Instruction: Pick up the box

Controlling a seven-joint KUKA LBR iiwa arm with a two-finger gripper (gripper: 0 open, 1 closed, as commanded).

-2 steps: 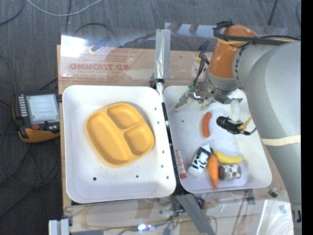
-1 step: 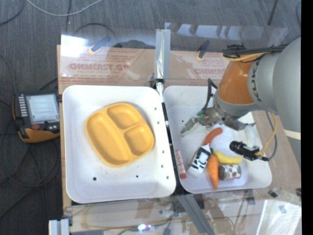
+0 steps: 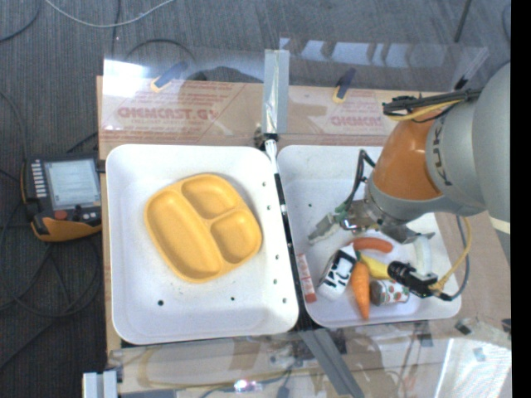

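The box [image 3: 335, 274] is small and white with black print. It lies tilted near the front of the right bin [image 3: 315, 172], beside an orange carrot [image 3: 360, 289]. My gripper [image 3: 326, 226] hangs over the middle of that bin, just above and slightly left of the box, with a gap between them. Nothing is seen held in it. The grey arm with its orange band [image 3: 406, 168] reaches in from the right and hides part of the bin's right side.
Around the box lie a red sausage-like piece [image 3: 372, 245], a yellow banana-like piece [image 3: 375, 265], a small bottle [image 3: 390, 293] and a thin red-and-white stick [image 3: 305, 278] by the left wall. The left bin [image 3: 133, 305] holds a yellow divided plate [image 3: 203, 225].
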